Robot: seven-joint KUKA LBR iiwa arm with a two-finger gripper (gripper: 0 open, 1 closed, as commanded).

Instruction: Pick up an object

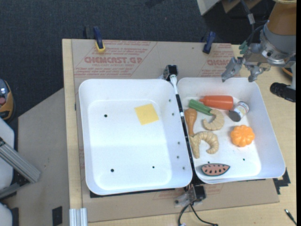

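My gripper (241, 74) hangs above the far rim of the right bin (270, 145), its two fingers spread open with nothing between them. Below it in that bin lie a red-orange carrot-like piece (217, 101), a green bean (200, 107), an orange carrot (190, 120), two tan shrimp-like pieces (214, 121) (205, 141), a small grey and white can (239, 110), an orange pumpkin (242, 135) and a watermelon slice (215, 169). A yellow cheese square (146, 114) lies alone in the left bin (89, 126).
The bins sit side by side on a cardboard sheet (70, 79) held by two blue clamps (98, 37) at the far edge. A black clip (170, 71) joins the bins at the back. Metal framing stands off the bench at the left.
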